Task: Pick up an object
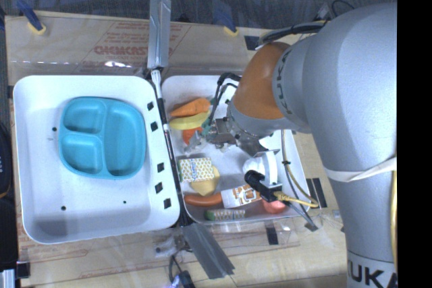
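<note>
Grey arm (337,91) reaches over the right bin (177,88) | left bin (34,165) holds a blue divided plate (103,136) | my hand (214,133) sits low beside the orange piece (191,107) and yellow piece (187,122) | I cannot tell its opening, perhaps hidden by the wrist.

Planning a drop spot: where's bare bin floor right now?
Left bin: free floor along its near edge below the blue divided plate, plus a strip on its far-left side. Right bin is crowded: food items packed together, gripper low among them.
</note>
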Tool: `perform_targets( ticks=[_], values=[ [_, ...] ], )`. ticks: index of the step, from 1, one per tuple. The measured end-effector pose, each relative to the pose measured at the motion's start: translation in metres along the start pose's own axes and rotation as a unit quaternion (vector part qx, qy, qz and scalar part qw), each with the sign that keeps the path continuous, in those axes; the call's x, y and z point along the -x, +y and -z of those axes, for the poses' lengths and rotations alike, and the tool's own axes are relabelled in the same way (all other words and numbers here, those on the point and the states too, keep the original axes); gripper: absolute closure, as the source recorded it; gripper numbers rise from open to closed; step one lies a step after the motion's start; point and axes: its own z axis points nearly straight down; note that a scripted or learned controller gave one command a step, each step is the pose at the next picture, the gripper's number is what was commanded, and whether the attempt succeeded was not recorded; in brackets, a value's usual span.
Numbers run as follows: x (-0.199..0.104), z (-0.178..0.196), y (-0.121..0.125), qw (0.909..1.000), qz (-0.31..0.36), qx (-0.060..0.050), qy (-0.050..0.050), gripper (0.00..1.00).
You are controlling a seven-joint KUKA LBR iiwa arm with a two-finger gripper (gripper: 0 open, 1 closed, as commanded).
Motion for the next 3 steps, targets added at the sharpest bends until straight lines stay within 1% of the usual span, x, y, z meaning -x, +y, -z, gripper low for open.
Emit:
perform_targets(
  ticks=[1, 2, 3],
  values=[
    [0.006, 0.050, 0.005, 0.9987, -0.052, 0.003, 0.000, 0.00],
    [0.008, -0.009, 0.076, 0.9999, -0.014, 0.002, 0.000, 0.00],
    [0.006, 0.002, 0.077, 1.0000, -0.009, 0.001, 0.000, 1.00]
  ],
)
